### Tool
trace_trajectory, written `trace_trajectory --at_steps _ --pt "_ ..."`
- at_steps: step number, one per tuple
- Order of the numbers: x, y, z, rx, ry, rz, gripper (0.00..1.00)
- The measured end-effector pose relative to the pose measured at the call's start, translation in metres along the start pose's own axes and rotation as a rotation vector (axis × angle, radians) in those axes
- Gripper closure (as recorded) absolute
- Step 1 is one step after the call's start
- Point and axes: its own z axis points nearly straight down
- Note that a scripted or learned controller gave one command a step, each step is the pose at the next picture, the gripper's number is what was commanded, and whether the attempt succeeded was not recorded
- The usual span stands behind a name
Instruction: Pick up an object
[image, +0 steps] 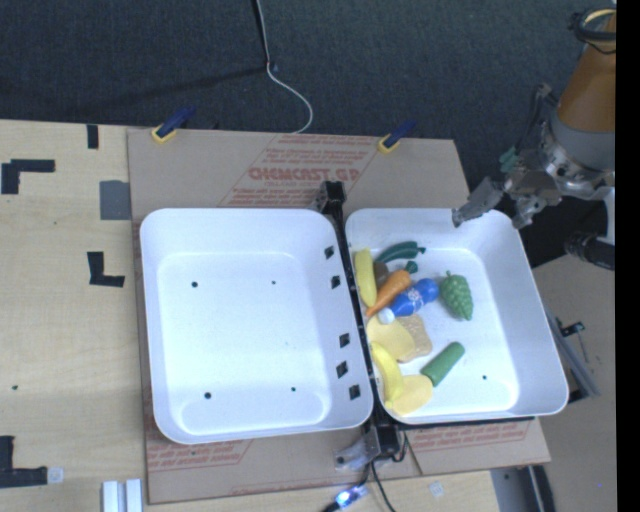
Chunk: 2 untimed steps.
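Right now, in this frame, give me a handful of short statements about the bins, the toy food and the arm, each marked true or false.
1. The toy food lies in the right shallow white bin. True.
2. The orange toy carrot sits in the left shallow white bin. False: it lies in the right bin, near the divider.
3. The two-finger gripper is at the far rim of the right bin, apart from the toys. True.
4. The green bumpy toy fruit is held between the gripper's fingers. False: it lies on the bin floor.
5. The green toy cucumber touches the carrot. False: they lie apart.
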Motion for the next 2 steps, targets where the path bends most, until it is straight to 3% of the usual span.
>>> trace_trajectory --at_steps 1,2 --pt "0.001 0.0 -0.01 0.0 0.0 -0.002 1.0" --pt "0.016 0.044 -0.106 -0.013 -0.002 -0.004 1.0"
